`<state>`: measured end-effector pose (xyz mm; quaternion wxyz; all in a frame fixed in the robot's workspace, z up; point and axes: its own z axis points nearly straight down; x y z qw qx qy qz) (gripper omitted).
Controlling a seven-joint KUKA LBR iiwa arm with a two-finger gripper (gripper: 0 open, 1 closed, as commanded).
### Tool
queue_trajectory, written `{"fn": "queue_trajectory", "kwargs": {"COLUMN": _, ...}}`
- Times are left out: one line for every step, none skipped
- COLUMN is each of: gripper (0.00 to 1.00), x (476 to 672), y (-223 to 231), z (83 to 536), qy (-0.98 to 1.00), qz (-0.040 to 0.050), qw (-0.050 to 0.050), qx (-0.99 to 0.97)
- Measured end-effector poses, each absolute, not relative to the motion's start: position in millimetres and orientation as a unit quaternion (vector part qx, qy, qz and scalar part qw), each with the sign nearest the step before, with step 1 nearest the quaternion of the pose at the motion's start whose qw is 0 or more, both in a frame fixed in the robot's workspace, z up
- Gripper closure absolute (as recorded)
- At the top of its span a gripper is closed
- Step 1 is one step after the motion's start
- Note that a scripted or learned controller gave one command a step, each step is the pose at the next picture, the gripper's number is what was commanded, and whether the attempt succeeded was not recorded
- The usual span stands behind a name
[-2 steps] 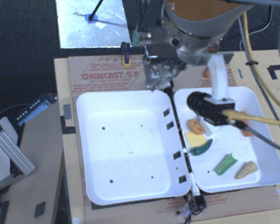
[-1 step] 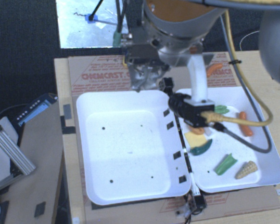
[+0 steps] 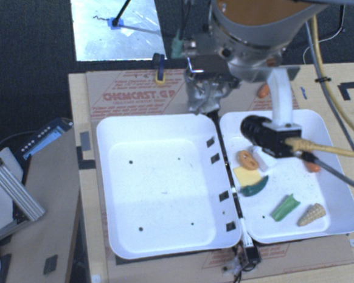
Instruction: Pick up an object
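Two shallow white bins sit side by side on the bench: the left bin (image 3: 162, 188) and the right bin (image 3: 335, 174), which holds one orange ring-shaped piece (image 3: 247, 159), one yellow wedge (image 3: 247, 175), one dark green curved pod (image 3: 254, 188), one bright green pepper-like piece (image 3: 285, 208), one pale corn cob (image 3: 311, 214) and one small orange piece (image 3: 313, 167) near its right side. The arm (image 3: 264, 3) reaches in from the right and hangs over the bins' far edge, its gripper (image 3: 205, 99) above the rear corner where the bins meet; its opening cannot be told.
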<state>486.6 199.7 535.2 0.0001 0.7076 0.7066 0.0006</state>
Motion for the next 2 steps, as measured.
{"fn": "queue_trajectory", "kwargs": {"gripper": 1.00, "x": 486.2, "y": 220, "z": 535, "qy": 0.709, "qz": 0.0012, "qw": 0.000, "qx": 0.706}}
{"fn": "queue_trajectory", "kwargs": {"gripper": 1.00, "x": 486.3, "y": 235, "z": 535, "qy": 0.709, "qz": 0.0013, "qw": 0.000, "qx": 0.705}}
